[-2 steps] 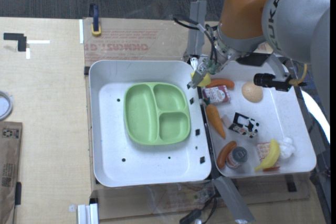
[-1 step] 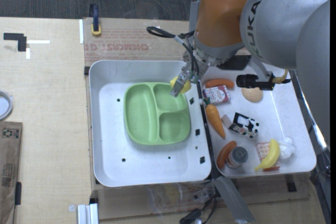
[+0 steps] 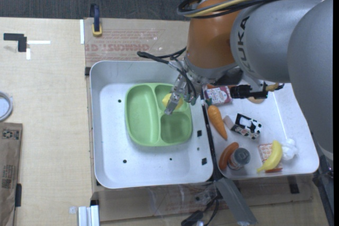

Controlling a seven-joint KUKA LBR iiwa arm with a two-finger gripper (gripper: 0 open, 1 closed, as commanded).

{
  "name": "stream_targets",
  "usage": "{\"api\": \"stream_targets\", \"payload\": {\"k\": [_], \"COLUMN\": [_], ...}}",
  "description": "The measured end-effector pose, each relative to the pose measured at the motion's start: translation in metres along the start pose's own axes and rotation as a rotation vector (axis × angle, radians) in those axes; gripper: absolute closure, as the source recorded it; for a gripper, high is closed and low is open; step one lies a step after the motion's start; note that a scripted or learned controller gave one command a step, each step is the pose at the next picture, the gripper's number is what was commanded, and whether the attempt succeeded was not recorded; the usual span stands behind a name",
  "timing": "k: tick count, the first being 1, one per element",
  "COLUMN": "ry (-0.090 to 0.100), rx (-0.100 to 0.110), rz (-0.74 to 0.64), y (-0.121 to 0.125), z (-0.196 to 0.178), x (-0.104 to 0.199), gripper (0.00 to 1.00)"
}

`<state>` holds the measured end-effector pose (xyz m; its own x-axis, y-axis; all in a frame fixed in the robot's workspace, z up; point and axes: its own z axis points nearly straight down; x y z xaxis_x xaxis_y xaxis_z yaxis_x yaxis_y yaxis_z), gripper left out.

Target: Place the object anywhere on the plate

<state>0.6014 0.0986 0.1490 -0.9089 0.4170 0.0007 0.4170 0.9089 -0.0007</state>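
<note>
1. A green plate (image 3: 144, 114) with three compartments lies in the left white bin (image 3: 106, 156); every place below is given relative to this plate
2. The gripper (image 3: 175, 100) hangs over the plate's upper right compartment, its fingers pointing down and left
3. A small yellow object (image 3: 168, 98) sits right at the fingertips, above that same compartment; the fingers look closed around it, though whether it is truly pinched or already resting on the plate is hard to tell
4. To finish well, I judge the fingers should spread only once the yellow object is low inside the compartment, away from the dividing ridges, so it cannot roll out
5. The arm should then rise straight up, so it does not drag the plate
6. Right of the plate, the second bin (image 3: 296, 114) holds a carrot (image 3: 217, 120) and a banana (image 3: 271, 156); none need touching
</note>
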Motion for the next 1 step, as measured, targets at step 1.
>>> {"api": "stream_targets", "payload": {"k": [1], "ry": [-0.002], "rx": [-0.001], "rz": [0.000], "y": [-0.0352], "z": [-0.0423], "x": [-0.0217], "gripper": [1.00]}}
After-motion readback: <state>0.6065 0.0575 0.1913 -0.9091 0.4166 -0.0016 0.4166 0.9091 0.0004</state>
